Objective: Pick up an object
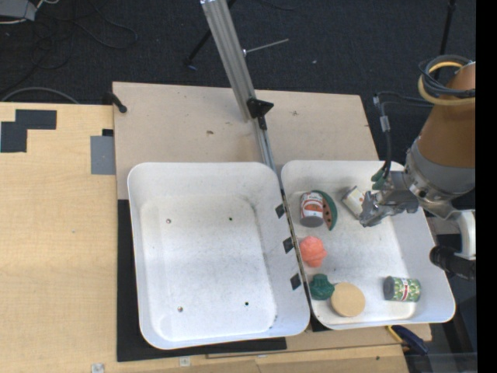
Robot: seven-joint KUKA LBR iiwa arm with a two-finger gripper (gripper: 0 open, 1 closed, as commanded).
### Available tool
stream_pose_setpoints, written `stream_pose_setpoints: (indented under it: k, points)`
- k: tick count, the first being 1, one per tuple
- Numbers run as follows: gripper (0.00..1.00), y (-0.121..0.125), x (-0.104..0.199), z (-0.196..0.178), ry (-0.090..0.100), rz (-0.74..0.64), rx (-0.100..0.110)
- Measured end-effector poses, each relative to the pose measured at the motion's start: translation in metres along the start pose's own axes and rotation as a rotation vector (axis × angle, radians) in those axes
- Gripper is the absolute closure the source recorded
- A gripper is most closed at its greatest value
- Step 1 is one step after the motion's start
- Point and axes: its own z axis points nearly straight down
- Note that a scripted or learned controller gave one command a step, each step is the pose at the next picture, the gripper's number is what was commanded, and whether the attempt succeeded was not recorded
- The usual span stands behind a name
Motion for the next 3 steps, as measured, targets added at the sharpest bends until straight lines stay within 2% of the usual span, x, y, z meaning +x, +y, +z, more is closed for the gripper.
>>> stream_pose_setpoints:
  k: [1,3]
  points:
    - [1.0,0.014,0.054,-0.002,0.0,0.0,0.0]
    - [1.0,0.041,0.169,0.027,-0.001,0.001,0.003]
